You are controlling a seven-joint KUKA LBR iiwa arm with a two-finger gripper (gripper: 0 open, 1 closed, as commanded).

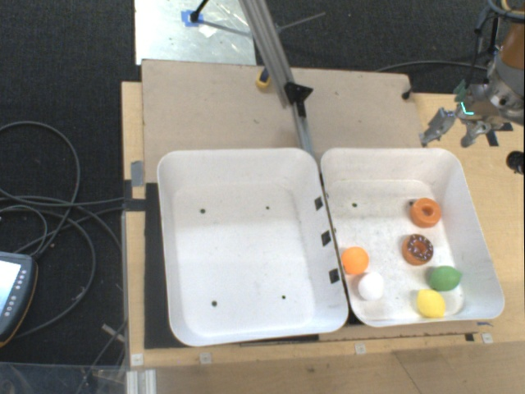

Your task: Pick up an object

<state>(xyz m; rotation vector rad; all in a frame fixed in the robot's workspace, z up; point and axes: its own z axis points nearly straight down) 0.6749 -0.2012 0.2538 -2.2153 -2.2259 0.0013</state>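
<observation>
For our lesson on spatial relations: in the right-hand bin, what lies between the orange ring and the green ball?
In the camera view, the brown sprinkled doughnut lies between the orange ring above it and the green ball below it, apart from both.

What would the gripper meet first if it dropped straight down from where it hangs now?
Probably the far right rim of the right bin or the bench beside it, not a toy. The gripper hangs open above that corner; the nearest item, the orange ring, lies further in. Depth is unclear from this slant.
</observation>
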